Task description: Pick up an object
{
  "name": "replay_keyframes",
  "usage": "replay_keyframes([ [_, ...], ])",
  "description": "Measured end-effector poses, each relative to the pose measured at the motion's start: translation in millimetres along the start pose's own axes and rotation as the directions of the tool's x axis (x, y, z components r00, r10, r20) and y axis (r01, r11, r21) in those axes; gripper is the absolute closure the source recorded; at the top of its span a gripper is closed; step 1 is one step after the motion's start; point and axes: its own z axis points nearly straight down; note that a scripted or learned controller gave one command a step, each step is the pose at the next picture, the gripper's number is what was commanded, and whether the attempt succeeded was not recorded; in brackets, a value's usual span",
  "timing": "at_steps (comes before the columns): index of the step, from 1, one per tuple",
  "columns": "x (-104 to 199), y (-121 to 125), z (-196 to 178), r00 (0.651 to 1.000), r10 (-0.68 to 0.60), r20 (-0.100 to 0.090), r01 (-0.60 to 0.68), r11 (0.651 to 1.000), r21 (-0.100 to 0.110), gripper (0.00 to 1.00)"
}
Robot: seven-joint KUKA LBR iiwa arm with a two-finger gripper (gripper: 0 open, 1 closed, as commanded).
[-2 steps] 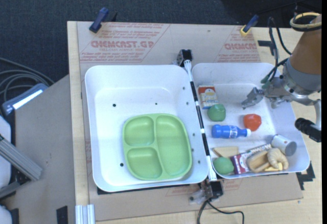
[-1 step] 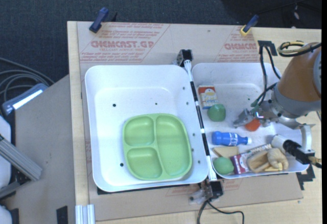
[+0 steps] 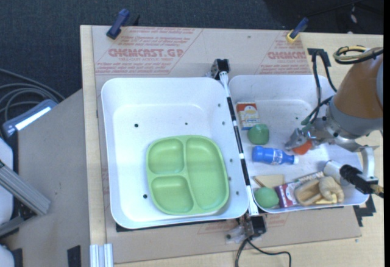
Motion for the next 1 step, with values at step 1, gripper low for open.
replay_keyframes([
  [1, 55.6, 53.6, 9.9, 1.0, -0.003, -0.001, 0.003, 1.0, 0.0, 1.0],
])
